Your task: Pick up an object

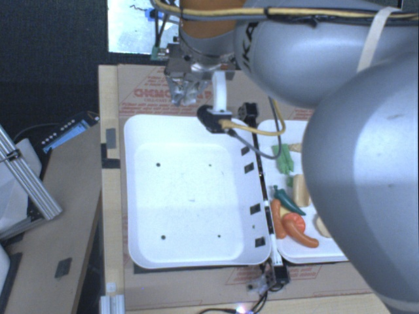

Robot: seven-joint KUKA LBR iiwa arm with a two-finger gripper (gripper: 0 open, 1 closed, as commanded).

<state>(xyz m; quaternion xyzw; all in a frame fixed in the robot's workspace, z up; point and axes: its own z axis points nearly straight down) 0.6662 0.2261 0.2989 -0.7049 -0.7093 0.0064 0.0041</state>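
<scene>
The smooth orange pepper-shaped plastic toy (296, 227) lies in the right shallow white plastic bin (314, 255), touching a green-stemmed piece (288, 200). The grey metal gripper (185, 91) hangs beyond the left white bin (141, 175), apart from everything; its grasp cannot be told.

Two white bins (141, 175), one orange chili (298, 229), one green vegetable (284, 159).

Robot lab: arm (314, 51) over white bins (141, 175)
</scene>
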